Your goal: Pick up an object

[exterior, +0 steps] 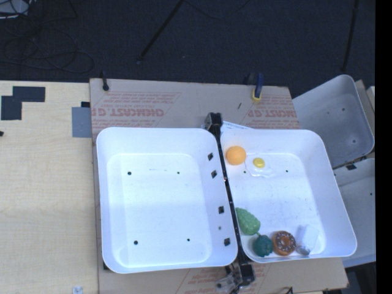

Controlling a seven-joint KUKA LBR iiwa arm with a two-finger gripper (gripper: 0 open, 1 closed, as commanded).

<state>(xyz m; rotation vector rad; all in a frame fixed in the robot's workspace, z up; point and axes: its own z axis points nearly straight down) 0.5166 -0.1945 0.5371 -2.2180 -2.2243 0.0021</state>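
The right bin (318,182) holds several small objects. An orange ball (236,155) lies near its far left corner, with a toy fried egg (260,165) just to its right. Along the near edge sit a light green leafy piece (248,221), a dark teal round piece (263,245), a brown sprinkled donut (283,242) and a pale whitish piece (308,237).
The left bin (116,164) sits beside the right one, joined along a black clipped divider (222,188). Both rest on a cardboard sheet (153,106) over a wooden bench. A grey metal plate (334,118) stands at the right.
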